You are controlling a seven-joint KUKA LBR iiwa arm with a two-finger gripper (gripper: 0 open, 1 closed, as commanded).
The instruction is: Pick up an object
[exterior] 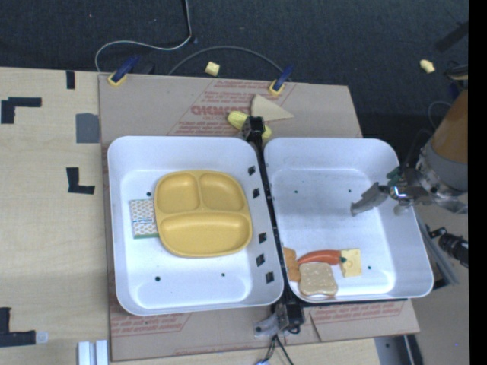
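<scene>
Gripper (pixel 374 197): I see it over the right bin's (pixel 384 156) right side; finger state I cannot tell.
Bread slice (pixel 318 280): against the front wall.
Room: bare bin floor between them.

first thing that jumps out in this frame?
The yellow divided plate in the left bin, with a small patterned sponge at its left edge. Then the toy food cluster at the right bin's near edge, and the gripper over that bin's right side.
</scene>
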